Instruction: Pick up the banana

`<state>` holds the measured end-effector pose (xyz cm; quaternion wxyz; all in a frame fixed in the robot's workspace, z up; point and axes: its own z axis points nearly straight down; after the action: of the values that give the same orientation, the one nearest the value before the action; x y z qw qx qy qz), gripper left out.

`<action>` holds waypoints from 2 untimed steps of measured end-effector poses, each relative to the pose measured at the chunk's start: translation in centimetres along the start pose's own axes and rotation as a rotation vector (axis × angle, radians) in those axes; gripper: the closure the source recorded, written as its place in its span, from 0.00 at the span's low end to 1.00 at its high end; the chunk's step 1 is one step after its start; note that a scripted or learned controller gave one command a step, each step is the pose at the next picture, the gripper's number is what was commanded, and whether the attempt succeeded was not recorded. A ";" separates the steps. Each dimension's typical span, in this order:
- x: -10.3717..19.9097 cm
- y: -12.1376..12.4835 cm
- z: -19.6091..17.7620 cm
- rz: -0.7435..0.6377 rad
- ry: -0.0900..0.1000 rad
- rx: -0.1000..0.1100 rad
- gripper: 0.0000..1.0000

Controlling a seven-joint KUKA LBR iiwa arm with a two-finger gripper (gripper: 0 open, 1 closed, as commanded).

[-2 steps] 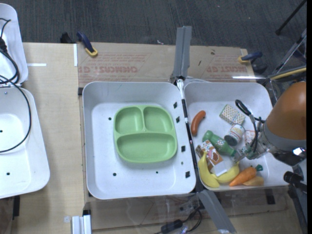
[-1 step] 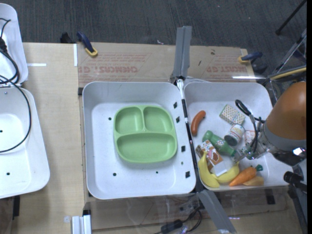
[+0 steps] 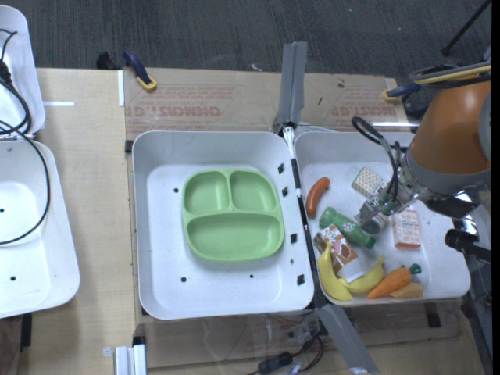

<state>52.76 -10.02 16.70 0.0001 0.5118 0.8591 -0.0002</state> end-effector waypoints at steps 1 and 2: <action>2.3 -4.3 6.5 -0.174 0.001 0.001 0.00; 2.2 -4.3 5.6 -0.169 0.000 0.000 1.00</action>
<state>47.92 -10.13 11.12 0.0001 0.4375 0.8992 -0.0002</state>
